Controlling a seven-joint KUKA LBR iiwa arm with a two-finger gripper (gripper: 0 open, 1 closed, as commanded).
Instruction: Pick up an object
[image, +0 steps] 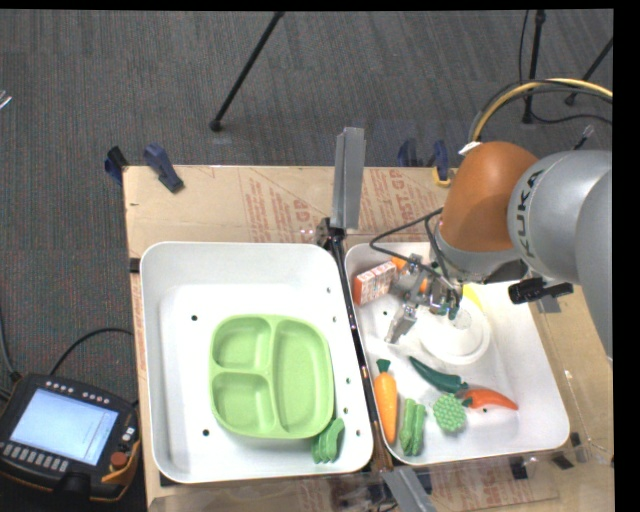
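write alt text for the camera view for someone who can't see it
A grey arm's gripper hangs over the right white bin of toy food, near a small orange-and-white carton; the left white bin holds a green divided plastic tray.

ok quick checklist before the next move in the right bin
1. Gripper over the right bin, above the toys: ok.
2. Something held: cannot tell, the jaws are too small to read.
3. Nearest targets: white bowl and red carton sit beside the gripper: ok.
4. Carrot lies against the bin's left wall, awkward to grasp: not ok.
5. Left bin has bare floor around the green tray: ok.
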